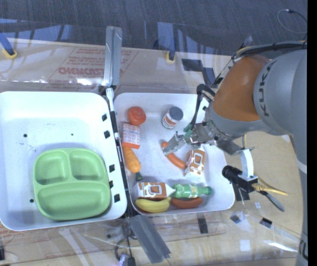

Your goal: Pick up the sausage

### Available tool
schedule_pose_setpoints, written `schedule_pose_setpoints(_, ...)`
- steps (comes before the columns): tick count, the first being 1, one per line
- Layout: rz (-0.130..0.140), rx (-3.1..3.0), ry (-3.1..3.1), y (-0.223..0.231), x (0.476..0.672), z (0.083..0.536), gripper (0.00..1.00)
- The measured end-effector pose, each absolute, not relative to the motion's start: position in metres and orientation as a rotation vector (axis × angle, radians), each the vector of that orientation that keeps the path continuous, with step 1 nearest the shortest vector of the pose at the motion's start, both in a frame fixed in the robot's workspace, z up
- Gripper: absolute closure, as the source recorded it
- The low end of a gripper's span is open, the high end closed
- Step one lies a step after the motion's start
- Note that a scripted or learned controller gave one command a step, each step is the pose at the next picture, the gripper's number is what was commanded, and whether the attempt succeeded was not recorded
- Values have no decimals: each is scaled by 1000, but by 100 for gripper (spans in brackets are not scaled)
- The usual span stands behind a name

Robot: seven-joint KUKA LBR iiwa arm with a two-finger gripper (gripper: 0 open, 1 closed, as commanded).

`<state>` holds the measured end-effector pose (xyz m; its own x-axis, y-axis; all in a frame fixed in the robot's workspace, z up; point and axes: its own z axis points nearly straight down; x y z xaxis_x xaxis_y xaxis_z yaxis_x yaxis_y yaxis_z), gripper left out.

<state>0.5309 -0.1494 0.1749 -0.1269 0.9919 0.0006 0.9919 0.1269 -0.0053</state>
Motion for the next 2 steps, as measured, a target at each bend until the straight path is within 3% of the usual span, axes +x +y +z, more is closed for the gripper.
schedule_pose_setpoints(1,3,-1994,-2426,-145,555,89,0)
schedule_pose_setpoints(2,6,-1988,-2430,-146,556,97,100)
